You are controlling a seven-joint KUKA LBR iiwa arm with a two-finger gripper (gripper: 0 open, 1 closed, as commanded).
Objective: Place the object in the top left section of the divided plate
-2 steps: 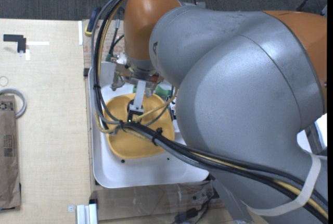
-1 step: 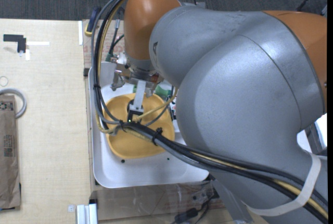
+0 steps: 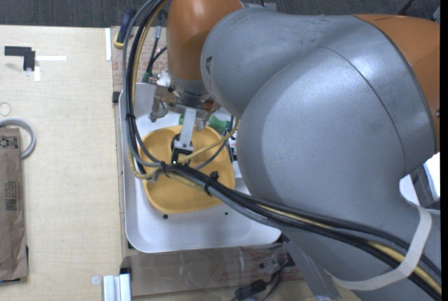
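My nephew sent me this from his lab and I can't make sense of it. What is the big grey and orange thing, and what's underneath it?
That is a robot arm, grey metal with orange parts, seen by one camera fixed above the bench and looking down at a slant. It reaches in from the right, black cables trailing along it. Its tool hangs over a yellow divided plate, which lies in a shallow white bin. Something green peeks out beside the tool; I cannot tell what it is. On the pale wooden bench to the left lies a brown paper packet.
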